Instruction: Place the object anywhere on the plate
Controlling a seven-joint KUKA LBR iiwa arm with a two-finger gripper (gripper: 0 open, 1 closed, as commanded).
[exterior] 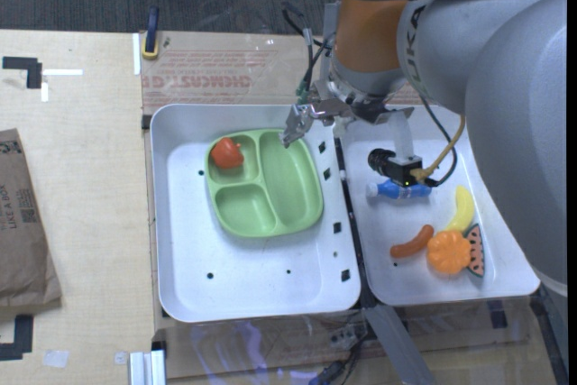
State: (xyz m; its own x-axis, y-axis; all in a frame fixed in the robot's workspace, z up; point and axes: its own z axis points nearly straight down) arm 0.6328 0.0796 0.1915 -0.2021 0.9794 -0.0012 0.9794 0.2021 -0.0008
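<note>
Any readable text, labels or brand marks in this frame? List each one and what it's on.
"KU": dark letters on the grey arm, below the orange band; the rest of the word is cut off.
Red print on the cardboard sheet behind the left bin: appears upside down, too blurred to read.
Dark print on the brown paper bag at the left edge: too small to read.

1. Bright, even overhead light; the white bins (261, 288) look slightly washed out
2. Soft, short shadows beside the green plate (270, 194)
3. Faint glare on the arm's orange band (383, 9)
4. The near grey arm (514, 104) looks soft and blurred
</note>
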